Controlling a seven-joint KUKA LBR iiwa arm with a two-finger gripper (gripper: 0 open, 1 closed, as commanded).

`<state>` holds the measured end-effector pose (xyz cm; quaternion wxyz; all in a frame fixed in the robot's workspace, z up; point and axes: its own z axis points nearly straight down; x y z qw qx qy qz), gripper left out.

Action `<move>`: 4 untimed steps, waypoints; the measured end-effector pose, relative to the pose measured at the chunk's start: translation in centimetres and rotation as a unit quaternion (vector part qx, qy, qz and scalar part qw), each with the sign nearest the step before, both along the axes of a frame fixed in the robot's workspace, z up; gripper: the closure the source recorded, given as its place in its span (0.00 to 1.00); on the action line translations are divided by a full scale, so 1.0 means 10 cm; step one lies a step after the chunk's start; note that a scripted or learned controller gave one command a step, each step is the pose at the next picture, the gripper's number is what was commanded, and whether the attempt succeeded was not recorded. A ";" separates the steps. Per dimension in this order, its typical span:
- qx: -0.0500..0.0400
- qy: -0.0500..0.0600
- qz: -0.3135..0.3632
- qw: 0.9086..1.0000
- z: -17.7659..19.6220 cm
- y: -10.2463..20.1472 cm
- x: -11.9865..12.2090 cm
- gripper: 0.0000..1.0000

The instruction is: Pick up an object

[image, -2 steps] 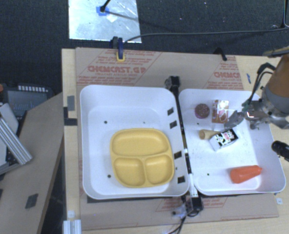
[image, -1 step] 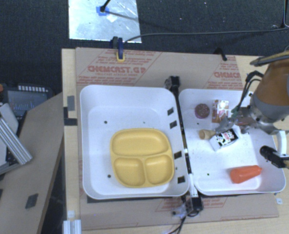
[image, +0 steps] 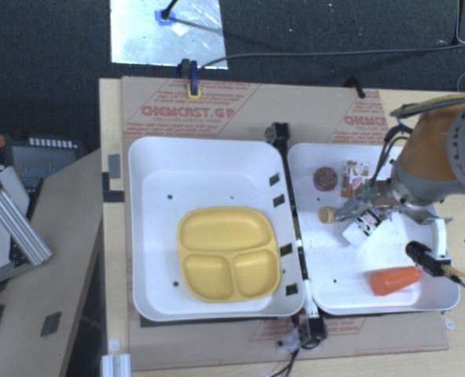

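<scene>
My gripper [image: 356, 207] hangs low over the middle of the right bin [image: 327, 289], reaching in from the right. Just below it, touching or nearly so, lies a small white box with dark print [image: 361, 227]. A tan stubby piece [image: 326, 214] sits just left of the gripper. Further back are a round brown disc [image: 325, 179] and a small red-and-white carton [image: 352, 176]. An orange carrot [image: 394, 280] lies near the bin's front right. I see nothing lifted off the bin floor.
The left bin [image: 154, 179] holds a yellow divided plate [image: 227, 253] at its front centre. A black divider with clips [image: 289, 210] runs between the bins. The grey arm with its orange band [image: 441, 148] covers the right bin's far right corner.
</scene>
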<state>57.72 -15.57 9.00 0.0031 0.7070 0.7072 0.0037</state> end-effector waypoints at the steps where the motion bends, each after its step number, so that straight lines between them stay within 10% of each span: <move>1: -0.002 -0.002 0.001 1.000 0.10 0.00 0.01 1.00; 4: -0.001 0.002 0.002 1.000 1.47 -0.14 0.11 1.00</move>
